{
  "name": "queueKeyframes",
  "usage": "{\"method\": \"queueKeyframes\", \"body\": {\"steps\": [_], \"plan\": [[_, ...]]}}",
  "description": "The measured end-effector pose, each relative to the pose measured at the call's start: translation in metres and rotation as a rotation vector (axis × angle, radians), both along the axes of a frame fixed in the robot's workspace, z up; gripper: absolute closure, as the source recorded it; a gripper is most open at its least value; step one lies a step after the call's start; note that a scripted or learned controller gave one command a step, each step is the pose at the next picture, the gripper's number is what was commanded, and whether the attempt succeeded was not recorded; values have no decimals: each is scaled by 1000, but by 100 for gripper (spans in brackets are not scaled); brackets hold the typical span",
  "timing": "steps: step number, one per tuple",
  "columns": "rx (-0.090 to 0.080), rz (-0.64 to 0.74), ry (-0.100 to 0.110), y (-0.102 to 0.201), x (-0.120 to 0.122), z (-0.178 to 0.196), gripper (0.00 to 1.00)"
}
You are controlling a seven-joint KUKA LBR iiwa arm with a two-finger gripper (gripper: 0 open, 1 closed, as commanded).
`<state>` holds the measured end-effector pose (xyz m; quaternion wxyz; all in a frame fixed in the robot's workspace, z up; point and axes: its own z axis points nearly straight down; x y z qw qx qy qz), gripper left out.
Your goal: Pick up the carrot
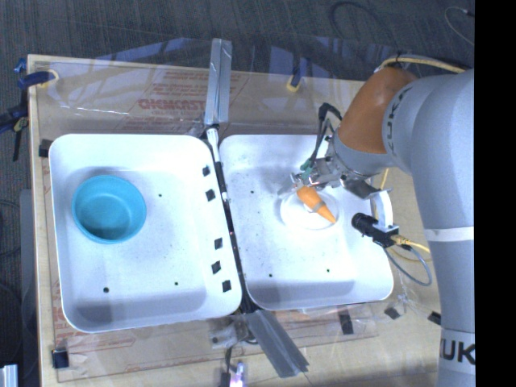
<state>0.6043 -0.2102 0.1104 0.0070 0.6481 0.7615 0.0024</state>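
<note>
The orange carrot (317,204) lies in the right bin (266,256), on a small white plate (300,216), with its thin tip pointing to the lower right. My gripper (310,181) hangs right over the carrot's thick upper-left end, very close to it or touching it. The grey wrist with its orange band (367,115) covers the part of the bin behind the gripper.
A blue bowl (110,208) stands in the left bin (161,280) toward its left side. A black divider rail (222,224) runs between the two bins. Cables and a black connector (372,227) hang near the right bin's right wall.
</note>
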Motion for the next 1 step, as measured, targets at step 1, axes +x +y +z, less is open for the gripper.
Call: {"method": "queueKeyframes", "body": {"steps": [1], "plan": [[6,-33,15,37,-62,129,100]]}}
